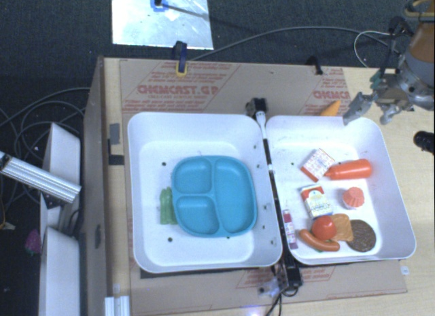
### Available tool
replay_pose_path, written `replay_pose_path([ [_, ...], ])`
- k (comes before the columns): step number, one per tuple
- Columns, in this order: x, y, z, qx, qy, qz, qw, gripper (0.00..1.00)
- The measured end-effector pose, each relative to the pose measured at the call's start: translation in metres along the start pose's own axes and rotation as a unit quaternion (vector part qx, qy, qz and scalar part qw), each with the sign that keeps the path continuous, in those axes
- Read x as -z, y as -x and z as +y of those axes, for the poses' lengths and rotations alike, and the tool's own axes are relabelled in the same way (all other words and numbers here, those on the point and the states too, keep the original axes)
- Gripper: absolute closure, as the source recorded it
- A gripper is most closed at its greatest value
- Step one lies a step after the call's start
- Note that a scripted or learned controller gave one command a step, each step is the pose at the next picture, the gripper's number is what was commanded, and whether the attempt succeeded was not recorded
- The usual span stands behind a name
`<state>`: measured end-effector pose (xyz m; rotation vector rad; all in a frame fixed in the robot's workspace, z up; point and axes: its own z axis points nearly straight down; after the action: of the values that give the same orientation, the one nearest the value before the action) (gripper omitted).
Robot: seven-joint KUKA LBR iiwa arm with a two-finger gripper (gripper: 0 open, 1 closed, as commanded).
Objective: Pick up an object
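Note:
The right bin (pixel 380 146) holds several toy foods: an orange carrot (pixel 349 169), a red-and-white box (pixel 317 164), a small carton (pixel 317 202), a pink round piece (pixel 353 198), a red tomato (pixel 323 227), a sausage (pixel 318 240) and a brown cookie (pixel 361 236). My gripper (pixel 372 110) hangs above the bin's far right corner, open, with nothing between its fingers. It stands well clear of the foods, which lie nearer the front.
The left bin (pixel 146 172) holds a blue divided plate (pixel 213 194) with a green piece (pixel 166 206) beside it. A small orange object (pixel 330 108) lies on the board behind the right bin. Cables run across the back.

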<state>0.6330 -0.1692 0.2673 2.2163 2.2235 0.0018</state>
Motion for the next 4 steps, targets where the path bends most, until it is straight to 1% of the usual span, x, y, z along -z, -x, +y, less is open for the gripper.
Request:
replay_pose_path([
  [1, -0.152, -0.013, -0.042, 0.001, 0.003, 0.0, 1.0, 0.0],
  [2, -0.167, -0.06, -0.084, 0.0, -0.001, 0.001, 1.0, 0.0],
  [3, -0.183, -0.063, -0.073, 0.0, -0.001, 0.001, 1.0, 0.0],
  [4, -0.172, -0.063, -0.072, 0.0, 0.0, 0.0, 1.0, 1.0],
])
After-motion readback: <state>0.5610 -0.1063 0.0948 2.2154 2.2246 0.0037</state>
